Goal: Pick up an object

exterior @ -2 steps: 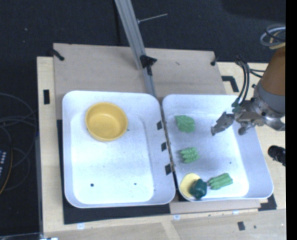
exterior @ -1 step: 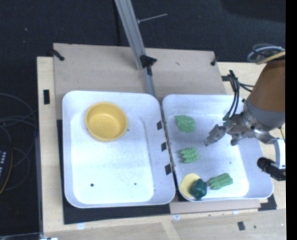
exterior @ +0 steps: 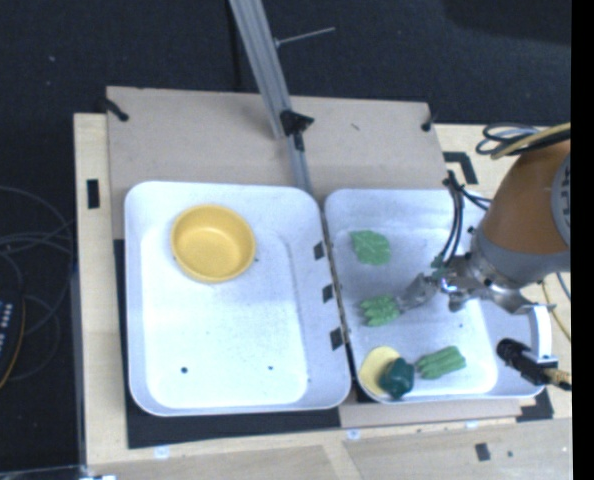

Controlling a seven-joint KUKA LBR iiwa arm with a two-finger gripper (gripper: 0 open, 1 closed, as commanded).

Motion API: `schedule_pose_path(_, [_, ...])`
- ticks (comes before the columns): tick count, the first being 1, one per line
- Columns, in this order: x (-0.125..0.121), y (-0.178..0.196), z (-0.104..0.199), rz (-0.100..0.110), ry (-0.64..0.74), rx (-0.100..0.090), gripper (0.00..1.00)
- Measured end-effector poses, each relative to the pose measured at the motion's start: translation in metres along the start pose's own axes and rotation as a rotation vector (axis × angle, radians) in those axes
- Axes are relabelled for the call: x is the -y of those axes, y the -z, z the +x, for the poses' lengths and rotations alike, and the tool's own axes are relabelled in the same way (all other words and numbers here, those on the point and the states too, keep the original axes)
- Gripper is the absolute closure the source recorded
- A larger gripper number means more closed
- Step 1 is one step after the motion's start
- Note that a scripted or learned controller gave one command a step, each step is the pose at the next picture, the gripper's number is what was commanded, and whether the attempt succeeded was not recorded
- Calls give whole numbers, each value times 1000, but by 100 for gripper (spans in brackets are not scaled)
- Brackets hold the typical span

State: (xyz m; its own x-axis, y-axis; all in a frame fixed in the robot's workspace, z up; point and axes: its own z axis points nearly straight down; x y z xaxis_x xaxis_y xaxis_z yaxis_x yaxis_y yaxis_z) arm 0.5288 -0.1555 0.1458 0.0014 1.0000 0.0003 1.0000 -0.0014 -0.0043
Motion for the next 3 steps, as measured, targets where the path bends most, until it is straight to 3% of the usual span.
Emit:
schedule_pose_path(1, [-1, -45, -1, -6, 1, 1, 0])
schedule_pose_path(2, [-3, -32, 0, -12, 1, 0, 100])
schedule_pose_path(3, [-2, 28, 6, -10, 2, 1, 100])
